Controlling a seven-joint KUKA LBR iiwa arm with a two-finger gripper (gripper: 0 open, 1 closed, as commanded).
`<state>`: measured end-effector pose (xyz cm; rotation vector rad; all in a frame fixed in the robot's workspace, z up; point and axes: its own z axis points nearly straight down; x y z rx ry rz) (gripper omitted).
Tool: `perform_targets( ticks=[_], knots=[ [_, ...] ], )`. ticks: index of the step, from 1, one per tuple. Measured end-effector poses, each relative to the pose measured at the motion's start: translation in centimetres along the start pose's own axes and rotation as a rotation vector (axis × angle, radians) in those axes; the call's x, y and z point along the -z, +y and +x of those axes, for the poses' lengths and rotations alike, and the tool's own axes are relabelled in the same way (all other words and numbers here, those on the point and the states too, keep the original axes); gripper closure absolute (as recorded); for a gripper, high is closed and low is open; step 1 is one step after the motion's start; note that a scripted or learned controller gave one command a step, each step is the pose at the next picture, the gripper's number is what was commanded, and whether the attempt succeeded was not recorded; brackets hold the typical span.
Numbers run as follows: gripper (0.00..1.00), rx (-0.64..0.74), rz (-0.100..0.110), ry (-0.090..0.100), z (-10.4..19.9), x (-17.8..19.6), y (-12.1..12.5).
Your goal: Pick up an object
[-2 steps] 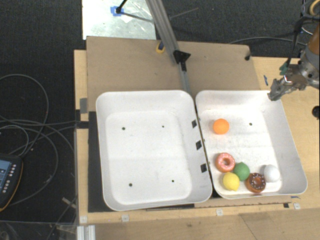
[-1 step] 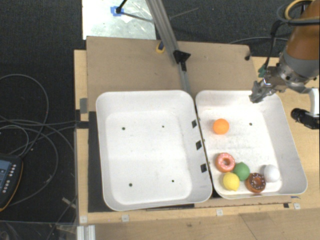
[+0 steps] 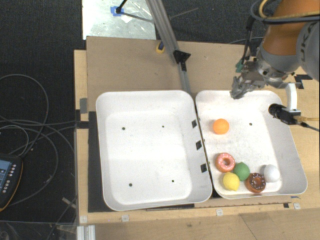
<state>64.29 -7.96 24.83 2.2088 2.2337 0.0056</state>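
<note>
Claw [image 3: 242, 90]: upper right of frame, finger spread cannot be told. Orange ball [image 3: 220, 126]: below-left of claw, apart.

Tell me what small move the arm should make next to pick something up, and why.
Probably shift the gripper toward the orange ball and lower over it. The gripper sits over the far rim of the right bin, holding nothing visible, and that ball lies alone, while the other toys crowd the near corner.
</note>
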Motion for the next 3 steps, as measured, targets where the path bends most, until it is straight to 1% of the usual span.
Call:
perform_targets(
  ticks=[1,2,3],
  knots=[
    [1.0,0.0,-0.001,-0.001,5.2,0.6,1.0],
    [1.0,-0.001,0.0,-0.001,9.5,0.4,1.3],
    [1.0,-0.001,-0.001,0.0,14.6,0.9,1.9]
  ],
)
